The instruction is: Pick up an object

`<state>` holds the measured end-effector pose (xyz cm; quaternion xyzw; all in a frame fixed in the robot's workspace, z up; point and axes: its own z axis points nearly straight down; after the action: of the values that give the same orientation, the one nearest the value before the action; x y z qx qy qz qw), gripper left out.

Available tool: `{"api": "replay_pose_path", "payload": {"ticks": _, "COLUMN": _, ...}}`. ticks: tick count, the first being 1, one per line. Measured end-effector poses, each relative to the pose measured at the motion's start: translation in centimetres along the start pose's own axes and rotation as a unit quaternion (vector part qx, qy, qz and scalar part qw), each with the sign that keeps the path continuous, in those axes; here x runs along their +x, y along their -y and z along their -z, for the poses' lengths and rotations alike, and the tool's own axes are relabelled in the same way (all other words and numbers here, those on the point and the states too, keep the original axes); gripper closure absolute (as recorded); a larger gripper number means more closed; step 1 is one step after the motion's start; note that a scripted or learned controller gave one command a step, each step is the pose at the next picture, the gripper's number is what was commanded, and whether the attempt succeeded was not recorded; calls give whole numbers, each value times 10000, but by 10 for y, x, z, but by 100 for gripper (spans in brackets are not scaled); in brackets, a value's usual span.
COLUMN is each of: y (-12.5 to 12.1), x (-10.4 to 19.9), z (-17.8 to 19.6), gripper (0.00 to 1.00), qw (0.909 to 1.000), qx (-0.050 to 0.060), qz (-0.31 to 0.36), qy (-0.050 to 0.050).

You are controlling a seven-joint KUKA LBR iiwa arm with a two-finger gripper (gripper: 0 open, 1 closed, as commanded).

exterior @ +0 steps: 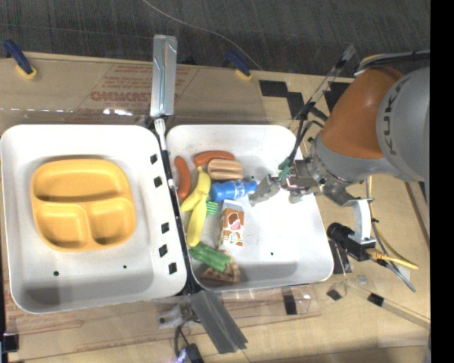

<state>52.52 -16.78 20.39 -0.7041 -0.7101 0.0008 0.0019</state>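
We see the arm (378, 127) reaching in from the right over the right bin (303, 255); its gripper (268, 189) hangs low above the bin's middle, the tip just beside the blue bottle (231, 190), and whether it touches the bottle we cannot tell. How the gripper is set, parted or closed, we cannot tell from this slant; nothing visibly sits in it.

The loose objects crowd the right bin's left half; a hot dog (218, 163) lies at the top, with a red sausage (183, 174) just left of it along the wall; the blue bottle lies below the hot dog; a yellow banana (197, 206) runs down beside the sausage; a small carton (232, 228) sits just under the bottle; a green piece (210, 257) lies near the bin's lower left corner, with a brownish item (221, 274) just below it that we cannot identify.

In the left bin (15, 203) rests a yellow divided tray (82, 203), well apart from the gripper.
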Motion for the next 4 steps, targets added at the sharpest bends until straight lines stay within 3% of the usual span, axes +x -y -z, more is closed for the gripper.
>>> {"api": "replay_pose_path", "payload": {"ticks": 1, "y": 43, "x": 84, "z": 44, "gripper": 0, "qw": 9996, "qx": -17, "qz": 276, "qy": -2}}
{"api": "replay_pose_path", "payload": {"ticks": 2, "y": 15, "x": 64, "z": -79, "gripper": 0, "qw": 9998, "qx": 30, "qz": 202, "qy": 0}}
{"api": "replay_pose_path", "payload": {"ticks": 3, "y": -6, "x": 45, "z": -113, "gripper": 0, "qw": 9980, "qx": -13, "qz": 631, "qy": 7}}
{"api": "replay_pose_path", "payload": {"ticks": 4, "y": -7, "x": 45, "z": -102, "gripper": 100, "qw": 9979, "qx": -25, "qz": 653, "qy": 15}}
